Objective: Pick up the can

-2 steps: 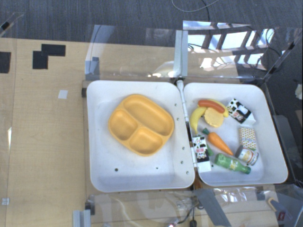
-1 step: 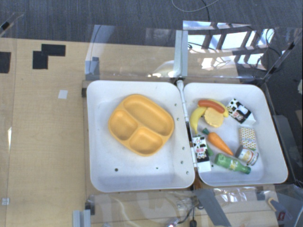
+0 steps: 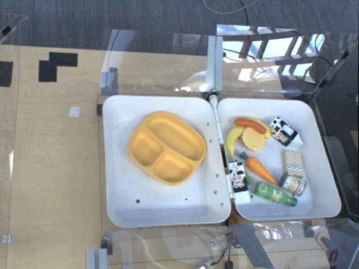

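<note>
right bin (image 3: 314,122), can (image 3: 293,184) untouched

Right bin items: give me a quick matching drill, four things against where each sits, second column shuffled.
Things:
1. can
2. green bottle
3. banana
4. yellow divided plate

Places:
A. in the left bin, alone
B. lying along the right bin's near edge, just left of the can
C. right bin, near right corner, below the patterned carton
D. right bin, by the divider, left of the hot dog

Pairs: 1-C, 2-B, 3-D, 4-A
</note>
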Controlling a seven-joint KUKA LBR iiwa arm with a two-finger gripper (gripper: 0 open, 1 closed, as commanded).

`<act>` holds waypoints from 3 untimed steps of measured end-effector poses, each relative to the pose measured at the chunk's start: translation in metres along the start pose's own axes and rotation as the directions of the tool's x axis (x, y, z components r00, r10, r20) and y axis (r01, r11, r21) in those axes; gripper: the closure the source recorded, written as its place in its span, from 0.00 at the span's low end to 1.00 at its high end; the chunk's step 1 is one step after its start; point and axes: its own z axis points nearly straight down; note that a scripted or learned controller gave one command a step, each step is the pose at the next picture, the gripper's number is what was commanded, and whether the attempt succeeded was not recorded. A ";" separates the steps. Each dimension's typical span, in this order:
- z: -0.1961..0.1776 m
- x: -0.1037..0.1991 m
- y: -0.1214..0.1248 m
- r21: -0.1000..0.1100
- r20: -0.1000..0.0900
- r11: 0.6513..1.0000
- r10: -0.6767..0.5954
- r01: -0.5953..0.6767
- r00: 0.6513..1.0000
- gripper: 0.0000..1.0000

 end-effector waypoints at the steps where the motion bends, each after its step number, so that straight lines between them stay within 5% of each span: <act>1: 0.030 -0.011 0.073 -0.007 -0.030 0.983 -0.185 0.185 0.982 1.00; 3: 0.015 -0.018 0.076 -0.008 -0.012 0.956 -0.293 0.292 0.956 1.00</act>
